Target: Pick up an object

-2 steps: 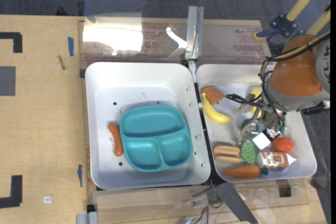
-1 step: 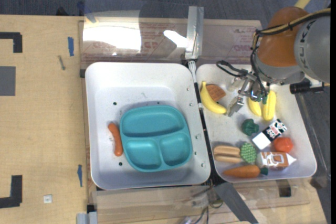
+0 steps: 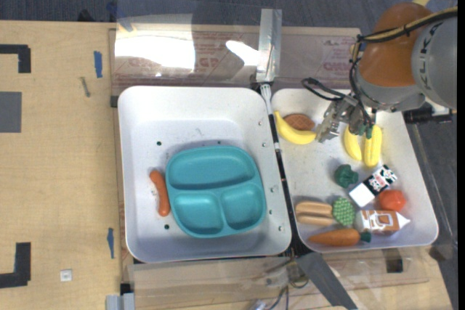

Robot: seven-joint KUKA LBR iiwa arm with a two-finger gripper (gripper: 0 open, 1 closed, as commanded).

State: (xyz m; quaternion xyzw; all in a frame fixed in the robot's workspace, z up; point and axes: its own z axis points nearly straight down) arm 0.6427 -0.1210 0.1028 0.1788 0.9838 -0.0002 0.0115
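My gripper point(image 3: 333, 123) hangs over the upper middle of the right bin point(image 3: 425, 178), on the grey arm with its orange band point(image 3: 389, 54). Just left of it lie a curved yellow banana point(image 3: 294, 133) and a brown oval piece point(image 3: 298, 120). Two more yellow bananas point(image 3: 362, 145) lie just right of it. Nothing shows in its grasp. Further down the bin are a green broccoli point(image 3: 346, 175), a white cube point(image 3: 361, 194), a cow-patterned toy point(image 3: 383, 178), a red tomato point(image 3: 392, 200), a hot dog point(image 3: 314, 212) and a carrot point(image 3: 336, 237).
The left bin point(image 3: 138, 120) holds a teal divided plate point(image 3: 216, 189) with an orange sausage point(image 3: 160, 192) beside it. A metal divider post point(image 3: 269, 47) stands behind the seam between the bins. A small carton point(image 3: 383, 221) lies in the right bin's front corner.
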